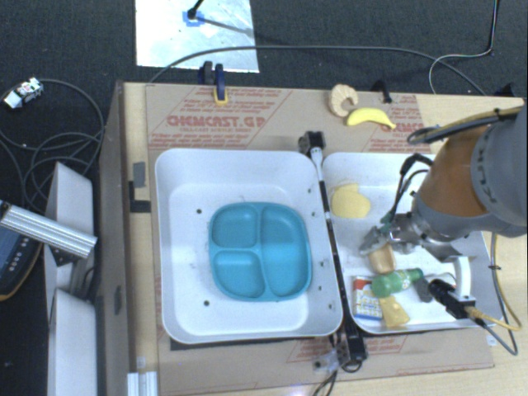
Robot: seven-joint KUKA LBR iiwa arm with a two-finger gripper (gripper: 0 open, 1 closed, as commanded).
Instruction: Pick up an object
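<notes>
Objects for picking lie in the right bin (462,167): a tan block (381,260) directly under the gripper (384,239), a green bottle (396,283) just beside it, a printed packet (366,297), a yellow piece (394,312) and a pale yellow disc (350,201) farther up. The gripper sits low over the tan block, apparently touching it; whether it is spread or closed on the block cannot be told from this angle. Risk, as a judgement: the block, bottle and packet crowd together, so a closing grasp could nudge the bottle, catch 2 things at once, or slip off the block's edge and lift nothing. The left bin (177,188) holds a blue 3-compartment plate (260,250). Both bins rest on a cardboard-covered tabletop (247,114), where a banana (370,118) and a small beige object (342,97) lie near the far edge. Dark carpet (66,23) with cables surrounds the tabletop.
</notes>
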